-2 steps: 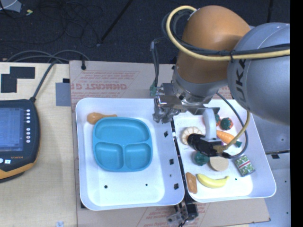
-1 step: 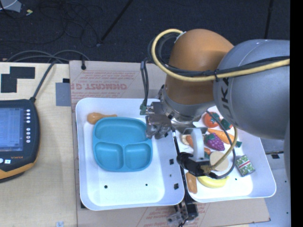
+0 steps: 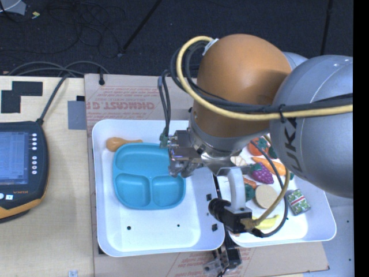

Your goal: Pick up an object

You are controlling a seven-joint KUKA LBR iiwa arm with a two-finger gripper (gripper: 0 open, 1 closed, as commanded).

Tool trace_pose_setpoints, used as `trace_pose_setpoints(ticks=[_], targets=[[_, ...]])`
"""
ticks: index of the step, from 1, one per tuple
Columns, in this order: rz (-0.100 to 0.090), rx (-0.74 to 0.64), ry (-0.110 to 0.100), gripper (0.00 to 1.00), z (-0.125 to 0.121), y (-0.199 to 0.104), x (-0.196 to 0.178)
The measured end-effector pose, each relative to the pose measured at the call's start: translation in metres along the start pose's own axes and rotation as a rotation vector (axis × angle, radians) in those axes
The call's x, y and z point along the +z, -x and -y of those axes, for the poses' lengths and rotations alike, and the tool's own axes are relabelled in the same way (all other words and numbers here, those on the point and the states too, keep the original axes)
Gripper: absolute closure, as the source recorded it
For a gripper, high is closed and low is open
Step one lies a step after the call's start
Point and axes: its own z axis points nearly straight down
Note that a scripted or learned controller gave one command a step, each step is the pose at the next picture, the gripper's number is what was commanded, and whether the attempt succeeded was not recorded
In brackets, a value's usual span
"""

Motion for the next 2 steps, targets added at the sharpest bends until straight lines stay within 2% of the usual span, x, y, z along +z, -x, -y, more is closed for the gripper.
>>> trace_pose_setpoints(ticks=[2], targets=[[0.006,-0.004,-0.011,1.00,-0.0013,0.0015,-0.0154]])
